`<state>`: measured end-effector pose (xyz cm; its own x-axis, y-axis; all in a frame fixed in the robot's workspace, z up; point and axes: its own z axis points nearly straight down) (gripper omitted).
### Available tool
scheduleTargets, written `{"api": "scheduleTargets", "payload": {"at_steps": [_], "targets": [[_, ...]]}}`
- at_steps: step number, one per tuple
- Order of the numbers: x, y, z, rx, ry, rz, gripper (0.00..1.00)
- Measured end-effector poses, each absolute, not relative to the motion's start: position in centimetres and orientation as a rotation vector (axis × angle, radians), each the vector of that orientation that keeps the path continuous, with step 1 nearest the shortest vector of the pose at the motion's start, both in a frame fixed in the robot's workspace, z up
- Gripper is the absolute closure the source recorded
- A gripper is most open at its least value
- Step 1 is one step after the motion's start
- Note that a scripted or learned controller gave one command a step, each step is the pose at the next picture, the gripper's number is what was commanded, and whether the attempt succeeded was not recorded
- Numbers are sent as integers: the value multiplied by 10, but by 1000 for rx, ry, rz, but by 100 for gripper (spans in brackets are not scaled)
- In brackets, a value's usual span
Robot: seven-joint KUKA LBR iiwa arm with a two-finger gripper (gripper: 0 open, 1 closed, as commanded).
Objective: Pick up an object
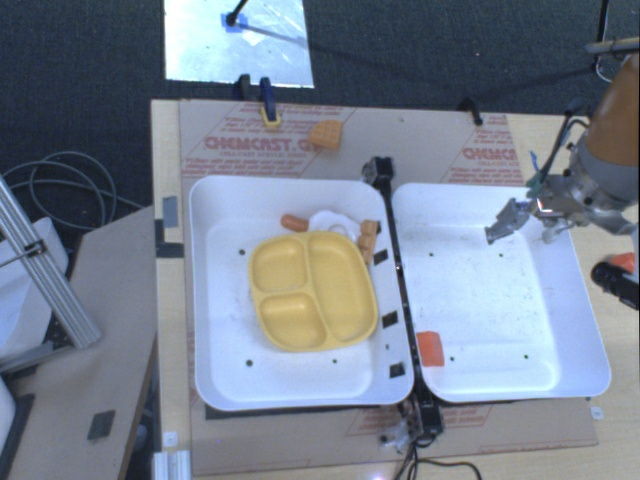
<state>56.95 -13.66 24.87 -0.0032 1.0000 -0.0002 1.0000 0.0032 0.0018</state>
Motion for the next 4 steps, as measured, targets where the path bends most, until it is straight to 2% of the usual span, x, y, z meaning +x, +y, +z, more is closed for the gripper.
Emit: {"api": "scheduleTargets", "payload": {"at_steps": [1, 2, 4], "targets": [[512, -104, 388, 2205, 2223, 15, 0], [514, -105, 381, 2214, 2223, 3, 0], [514, -105, 381, 2214, 2223, 3, 0]]}}
